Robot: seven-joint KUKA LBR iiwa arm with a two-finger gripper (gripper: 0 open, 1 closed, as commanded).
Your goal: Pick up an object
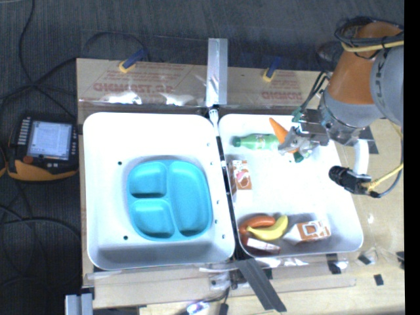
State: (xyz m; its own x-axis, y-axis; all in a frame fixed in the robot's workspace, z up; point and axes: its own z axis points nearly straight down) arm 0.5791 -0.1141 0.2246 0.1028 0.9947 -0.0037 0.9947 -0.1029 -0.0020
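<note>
While the gripper (296, 143) hangs over the right bin (341, 205) beside the carrot (279, 130) and green bottle (256, 141), its grasp cannot be told; nothing is seen lifted, so picking remains.

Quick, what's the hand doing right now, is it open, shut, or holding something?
Hand: cannot be told. It sits at the far end of the right bin, beside the green bottle and the orange carrot.

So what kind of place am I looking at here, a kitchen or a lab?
Most likely a robotics lab bench, not a kitchen. A grey and orange arm reaches over two white bins, the food such as the banana looks like toy props, and a handheld control pendant lies beside loose cables.
</note>
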